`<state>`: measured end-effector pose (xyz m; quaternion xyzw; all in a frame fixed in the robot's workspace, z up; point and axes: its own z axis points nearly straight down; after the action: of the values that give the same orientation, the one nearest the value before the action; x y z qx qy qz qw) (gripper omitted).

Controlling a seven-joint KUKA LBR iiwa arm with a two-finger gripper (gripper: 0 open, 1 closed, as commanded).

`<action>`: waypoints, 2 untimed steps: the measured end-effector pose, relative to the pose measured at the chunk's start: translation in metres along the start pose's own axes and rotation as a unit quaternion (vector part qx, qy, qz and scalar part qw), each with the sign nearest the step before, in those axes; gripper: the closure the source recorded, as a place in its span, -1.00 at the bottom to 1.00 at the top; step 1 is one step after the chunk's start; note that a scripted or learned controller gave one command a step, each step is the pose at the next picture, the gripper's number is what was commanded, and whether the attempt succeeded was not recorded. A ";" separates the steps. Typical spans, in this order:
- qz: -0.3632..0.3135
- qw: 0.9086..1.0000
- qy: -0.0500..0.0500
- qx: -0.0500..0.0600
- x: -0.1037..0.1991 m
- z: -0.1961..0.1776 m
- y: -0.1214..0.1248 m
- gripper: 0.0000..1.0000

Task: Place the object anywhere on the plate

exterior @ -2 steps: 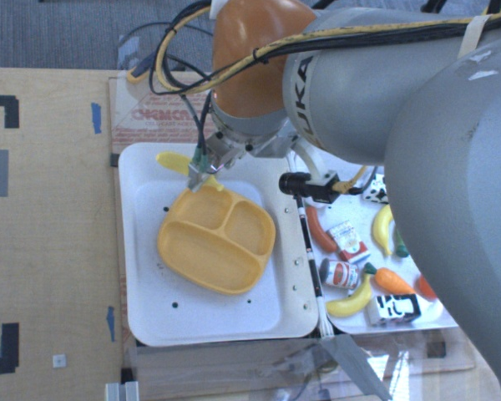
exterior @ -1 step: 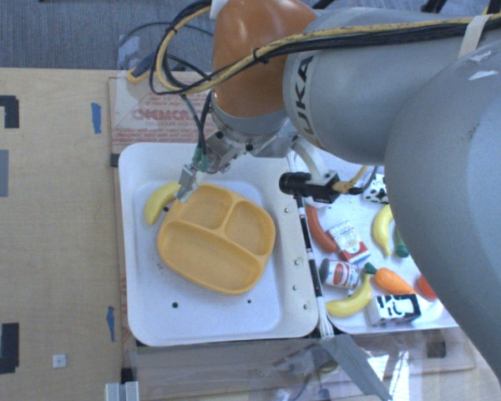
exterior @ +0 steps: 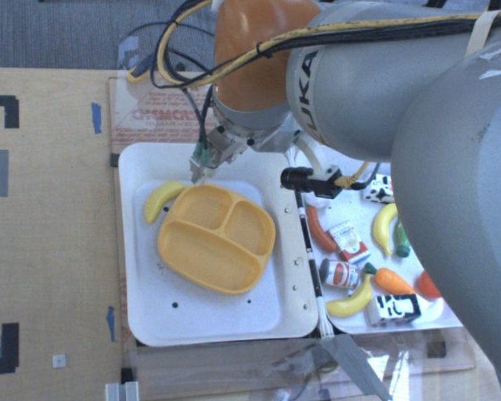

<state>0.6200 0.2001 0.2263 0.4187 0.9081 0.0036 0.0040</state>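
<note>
In the camera view, the grey arm (exterior: 384,90) is reaching in from the right, its orange band (exterior: 255,44) sitting above the wrist and black and yellow cables looping around it. The gripper (exterior: 202,167) is hanging over the far edge of the left white bin (exterior: 142,307), its tip pointing down just above the far rim of the plate. Whether its fingers are standing apart or together cannot be told from here, and nothing is showing between them.

A yellow-orange plate (exterior: 217,239) with three compartments is lying in the left bin, turned at a slant. A yellow toy banana (exterior: 161,199) is lying on the bin floor just beside the plate's far left rim, touching it or nearly so, but not resting in any compartment. The gripper tip is hovering close to the banana's right end.

The right white bin (exterior: 309,295) is holding a heap of toy food: a red sausage (exterior: 319,228) near the bin's left wall, a small white packet (exterior: 348,239), a can (exterior: 341,274), a second banana (exterior: 384,226), a third banana (exterior: 351,302) toward the near edge, a carrot (exterior: 392,281) and a black-and-white box (exterior: 397,306). The arm's bulk is covering much of this bin.
</note>
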 end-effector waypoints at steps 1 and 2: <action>-0.025 1.000 0.002 0.005 0.052 0.024 -0.030 1.00; 0.116 0.993 0.001 0.004 0.049 -0.036 -0.027 1.00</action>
<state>0.5668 0.2194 0.2621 0.5209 0.8536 0.0010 0.0013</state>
